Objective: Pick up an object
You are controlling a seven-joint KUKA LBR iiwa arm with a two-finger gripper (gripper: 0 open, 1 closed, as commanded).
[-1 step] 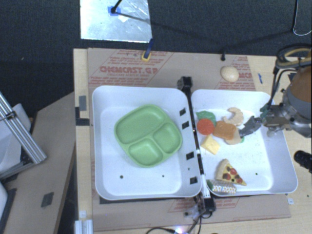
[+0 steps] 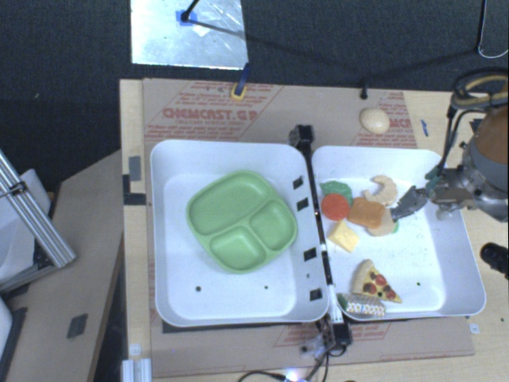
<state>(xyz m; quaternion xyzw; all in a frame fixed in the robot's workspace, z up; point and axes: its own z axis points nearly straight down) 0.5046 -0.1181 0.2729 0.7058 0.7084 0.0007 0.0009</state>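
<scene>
Both white bins [image 2: 231, 153] look like smooth, slightly glossy plastic. The green divided plate [image 2: 241, 221] is matt plastic. Under the bins lies brown printed cardboard [image 2: 215, 110] with a dull, papery face. The toy foods, such as the pizza slice [image 2: 374, 282] and the tomato [image 2: 335, 206], seem smooth moulded plastic. A crinkled silvery foil sheet [image 2: 189, 22] shines beyond, on dark, rough carpet [image 2: 56, 70].

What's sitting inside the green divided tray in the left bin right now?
Nothing visible: all three compartments of the green tray look bare. The toy food, including the pizza slice and tomato, lies in the right bin. Whatever is under the tray is covered.
</scene>
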